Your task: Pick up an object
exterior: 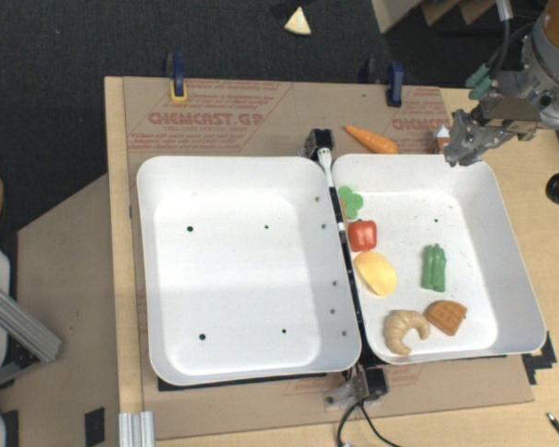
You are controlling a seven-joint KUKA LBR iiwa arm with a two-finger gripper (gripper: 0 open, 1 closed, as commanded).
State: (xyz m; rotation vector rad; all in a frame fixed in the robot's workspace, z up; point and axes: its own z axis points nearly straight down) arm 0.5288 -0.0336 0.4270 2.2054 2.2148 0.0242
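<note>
The pincer (464, 149) is seen at the far right, hanging over the far rim of the right bin (489, 189); nothing is seen gripped in it, and how it is set cannot be told from this slant.

No single object is named by the task, so any toy in the right bin may be taken. Nearest the pincer, a green bean bundle (433, 267) lies in the right-middle of the bin, well apart from its neighbours; it is judged light, stiff and ridged, and would best be taken across its narrow width. Near of it, a brown waffle piece (446, 318) and a croissant (405, 330) lie just beside each other; both are judged light plastic, the croissant curved and likely to slip unless gripped at its thick middle. Along the left wall a green leafy piece (350, 201), a red pepper (361, 236) and a yellow lemon (376, 274) are lined up close together and near the divider, so little room is left for a finger on that side; the lemon is judged smooth and rounded, prone to roll.

A carrot (371, 140) lies outside the bins on the desk (261, 110), just beyond the far rim.

The bin floors are smooth, white and shallow. The left bin (168, 250) is set beside the right one, both on a brown board clamped at the far edge.
</note>
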